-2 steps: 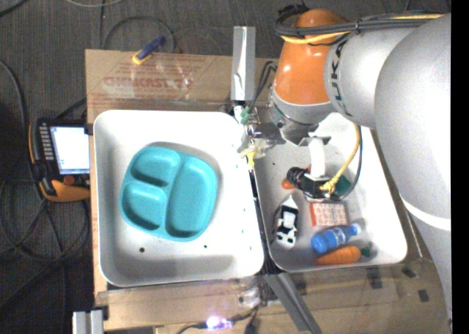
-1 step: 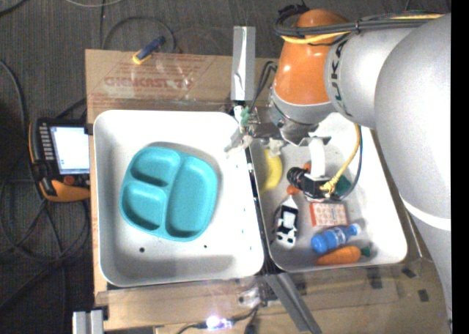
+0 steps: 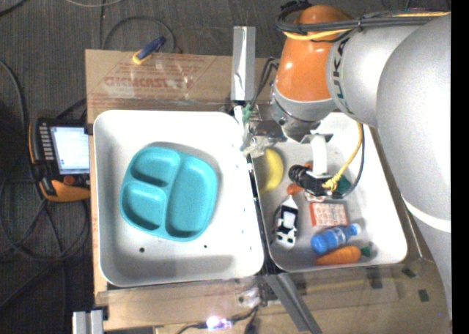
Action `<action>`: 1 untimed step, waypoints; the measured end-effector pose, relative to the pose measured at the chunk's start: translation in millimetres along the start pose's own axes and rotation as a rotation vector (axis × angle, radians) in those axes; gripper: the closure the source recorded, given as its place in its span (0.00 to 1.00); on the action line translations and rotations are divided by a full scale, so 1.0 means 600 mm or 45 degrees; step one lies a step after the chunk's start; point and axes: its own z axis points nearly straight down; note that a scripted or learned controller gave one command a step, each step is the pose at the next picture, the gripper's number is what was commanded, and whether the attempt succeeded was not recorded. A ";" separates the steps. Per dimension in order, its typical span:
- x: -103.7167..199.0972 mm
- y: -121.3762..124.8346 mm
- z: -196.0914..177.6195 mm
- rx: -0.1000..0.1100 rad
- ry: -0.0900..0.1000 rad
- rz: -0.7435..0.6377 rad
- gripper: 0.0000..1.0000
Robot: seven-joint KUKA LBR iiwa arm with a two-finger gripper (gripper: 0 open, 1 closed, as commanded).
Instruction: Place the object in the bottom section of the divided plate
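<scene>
A teal divided plate (image 3: 171,191) with three sections lies in the left white bin (image 3: 110,252). My gripper (image 3: 254,139) hangs over the rim between the two bins, at the top left corner of the right bin (image 3: 388,245). Just below it lies a yellow banana (image 3: 272,168), partly covered by the wrist. I see nothing between the fingers, and the wrist hides how they stand.
The right bin also holds a black-and-white cow toy (image 3: 286,225), a blue bottle (image 3: 333,238), an orange carrot (image 3: 341,255) and a red-and-white packet (image 3: 330,213). The big grey arm covers the bin's upper right. A tablet (image 3: 68,149) sits left of the bench.
</scene>
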 end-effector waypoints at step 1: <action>0.112 -0.102 0.015 -0.002 -0.004 0.031 1.00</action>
